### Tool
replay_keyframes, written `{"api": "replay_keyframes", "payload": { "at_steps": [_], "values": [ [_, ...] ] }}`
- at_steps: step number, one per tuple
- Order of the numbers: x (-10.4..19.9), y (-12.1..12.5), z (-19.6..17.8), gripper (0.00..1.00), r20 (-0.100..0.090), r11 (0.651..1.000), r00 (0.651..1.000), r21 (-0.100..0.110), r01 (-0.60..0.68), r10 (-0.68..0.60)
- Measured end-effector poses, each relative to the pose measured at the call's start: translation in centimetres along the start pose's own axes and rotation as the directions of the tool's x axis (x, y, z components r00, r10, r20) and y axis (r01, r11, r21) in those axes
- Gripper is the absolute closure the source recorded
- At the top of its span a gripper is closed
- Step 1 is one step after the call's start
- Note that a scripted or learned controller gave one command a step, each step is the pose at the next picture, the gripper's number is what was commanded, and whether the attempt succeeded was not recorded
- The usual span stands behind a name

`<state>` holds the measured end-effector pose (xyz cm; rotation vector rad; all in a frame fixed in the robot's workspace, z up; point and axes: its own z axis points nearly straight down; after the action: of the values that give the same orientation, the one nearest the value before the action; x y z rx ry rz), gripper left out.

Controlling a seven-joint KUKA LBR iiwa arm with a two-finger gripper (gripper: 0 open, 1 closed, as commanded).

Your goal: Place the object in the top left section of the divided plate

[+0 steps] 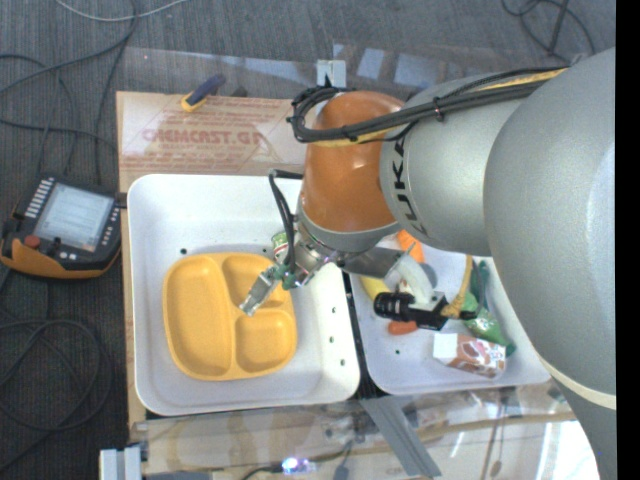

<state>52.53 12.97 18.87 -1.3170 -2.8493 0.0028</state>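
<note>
Looking down from the camera view, the arm (480, 158) is seen reaching in from the right across both bins, and the gripper (262, 292) is lowered over the yellow divided plate (200, 338) in the left bin (170, 203). The fingertips are placed at the ridge between the plate's upper sections, near its upper right part. Whether the fingers are spread or pressed together cannot be told, and no object can be made out between them. The top left section (195, 283) appears bare, so the placement is judged not yet done. Several small items (470, 348) are left lying in the right bin (400, 373); which of them is the task's object cannot be determined.
</note>
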Motion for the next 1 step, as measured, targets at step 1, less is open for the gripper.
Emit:
{"api": "replay_keyframes", "payload": {
  "at_steps": [1],
  "values": [
    [-1.66,-6.99,0.66,0.0,0.0,0.97,0.97,0.002,-0.243,0.243]
  ]
}}
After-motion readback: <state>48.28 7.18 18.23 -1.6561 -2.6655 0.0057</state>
